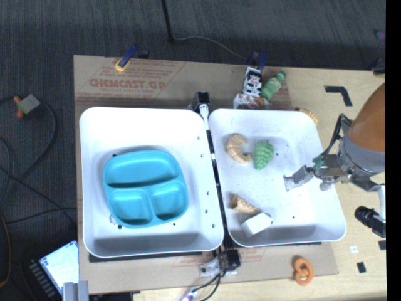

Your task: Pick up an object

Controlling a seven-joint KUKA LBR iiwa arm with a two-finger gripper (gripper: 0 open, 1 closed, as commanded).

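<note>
So far, nothing has been picked up, as best you can judge: every candidate in the right bin (pixel 326 231) is lying on the bin floor, and nothing sits between the fingers of the pincer (pixel 299 178). The whole grasp is left to do: choose a target, come down on it, close, lift.

Your choices sit in the right bin. A curled tan pastry-like piece (pixel 237 147) lies in the upper left part, touching or just beside a green bumpy toy (pixel 264 154). Lower down, a small orange-tan wedge (pixel 242 202) lies near a white block (pixel 256 223), which rests against the bin's near wall. The left bin (pixel 94 130) carries a blue divided tray (pixel 145 187).

The arm comes in from the right, its orange band (pixel 376 121) at the frame's edge and the wrist over the right rim of the right bin. The pincer points leftward, over a bare patch of bin floor, well apart from all four items. You can make out one pale finger (pixel 297 177) jutting left, but whether the pincer is spread or closed you cannot tell from this slant. Its height above the floor is also unclear.

Loose items on the tabletop (pixel 125 83), such as an orange ring (pixel 303 270), lie outside the bins.
</note>
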